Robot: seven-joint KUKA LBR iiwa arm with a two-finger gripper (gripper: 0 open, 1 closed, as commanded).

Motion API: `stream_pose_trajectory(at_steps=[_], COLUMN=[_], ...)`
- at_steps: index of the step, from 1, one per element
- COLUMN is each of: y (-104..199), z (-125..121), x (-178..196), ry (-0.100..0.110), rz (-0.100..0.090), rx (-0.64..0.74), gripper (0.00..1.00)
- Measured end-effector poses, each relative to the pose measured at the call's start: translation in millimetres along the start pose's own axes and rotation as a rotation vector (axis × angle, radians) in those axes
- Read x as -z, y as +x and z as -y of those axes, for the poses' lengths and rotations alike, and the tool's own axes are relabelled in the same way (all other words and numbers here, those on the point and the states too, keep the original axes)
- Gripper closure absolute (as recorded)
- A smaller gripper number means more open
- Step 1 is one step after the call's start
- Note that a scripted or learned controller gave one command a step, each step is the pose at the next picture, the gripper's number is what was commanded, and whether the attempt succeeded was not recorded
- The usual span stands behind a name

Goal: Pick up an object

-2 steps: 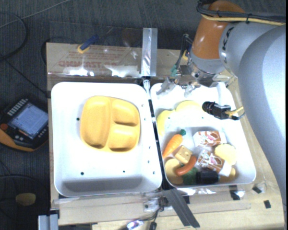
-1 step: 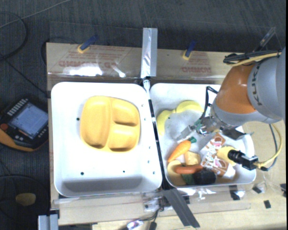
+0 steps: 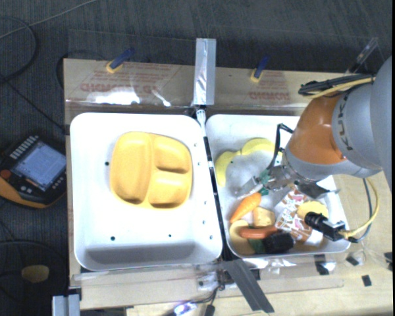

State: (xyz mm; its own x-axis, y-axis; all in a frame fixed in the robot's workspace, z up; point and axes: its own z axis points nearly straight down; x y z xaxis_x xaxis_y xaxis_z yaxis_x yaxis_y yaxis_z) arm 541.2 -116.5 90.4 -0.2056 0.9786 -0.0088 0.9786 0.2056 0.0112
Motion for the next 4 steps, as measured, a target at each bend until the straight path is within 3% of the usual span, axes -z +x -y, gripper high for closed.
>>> stream_pose_trajectory(at_steps=[1,2,3,4], y=[1,-12,44,44], z=[-2,-100,-123,-123], x=[10,0,127,127], ry=[-0.003,-0.004,0.014,0.014], rz=[-0.003,0.000,-0.003,-0.002], rx=[0.001,0.006,-0.198,-0.198], gripper=[1.00,1.00,1.00,0.00])
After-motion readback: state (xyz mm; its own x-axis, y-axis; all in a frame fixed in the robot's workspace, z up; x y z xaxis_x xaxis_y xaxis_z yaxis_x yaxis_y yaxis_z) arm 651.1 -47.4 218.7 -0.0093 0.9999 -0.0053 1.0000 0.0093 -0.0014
